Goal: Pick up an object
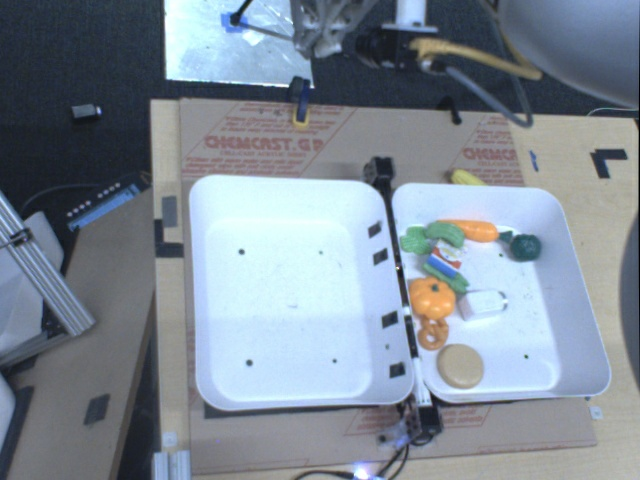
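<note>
The right bin (560, 358) holds several toy foods. An orange carrot (470, 230) lies at its back beside a green vegetable (430, 236) and a dark green broccoli (525, 247). Nearer the divider sit a small orange pumpkin (432, 296), a white block (482, 304), a pretzel (432, 334) and a round tan biscuit (461, 365). My gripper (322, 38) hangs high at the top of the view, behind the left bin (215, 268) and far from the objects. Nothing shows in it.
A yellow banana-like piece (465, 178) lies on the cardboard just behind the right bin. A blue and yellow clamp (299, 101) stands on the board's back edge below the gripper. Black clips line the seam between the bins (392, 288).
</note>
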Available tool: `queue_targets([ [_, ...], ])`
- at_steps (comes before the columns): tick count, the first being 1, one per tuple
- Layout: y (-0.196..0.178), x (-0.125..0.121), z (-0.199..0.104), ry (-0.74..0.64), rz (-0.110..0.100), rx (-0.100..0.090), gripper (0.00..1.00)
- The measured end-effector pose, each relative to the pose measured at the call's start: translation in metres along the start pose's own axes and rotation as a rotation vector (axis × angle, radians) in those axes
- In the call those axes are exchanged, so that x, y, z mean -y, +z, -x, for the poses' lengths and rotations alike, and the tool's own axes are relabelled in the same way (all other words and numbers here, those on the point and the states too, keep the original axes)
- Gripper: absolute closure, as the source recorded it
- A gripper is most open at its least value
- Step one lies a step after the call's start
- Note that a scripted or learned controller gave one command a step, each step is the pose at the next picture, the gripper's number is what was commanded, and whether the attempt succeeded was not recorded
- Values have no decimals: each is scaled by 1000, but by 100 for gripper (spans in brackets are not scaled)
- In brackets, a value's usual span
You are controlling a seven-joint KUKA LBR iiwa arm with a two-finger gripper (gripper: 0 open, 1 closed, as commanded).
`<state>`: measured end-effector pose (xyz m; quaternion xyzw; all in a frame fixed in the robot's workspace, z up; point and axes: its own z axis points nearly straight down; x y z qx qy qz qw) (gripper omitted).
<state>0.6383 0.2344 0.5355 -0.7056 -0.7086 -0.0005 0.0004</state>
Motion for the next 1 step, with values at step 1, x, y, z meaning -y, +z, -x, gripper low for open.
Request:
queue_targets([
  [1,0,34,0,-1,-1,0,100],
])
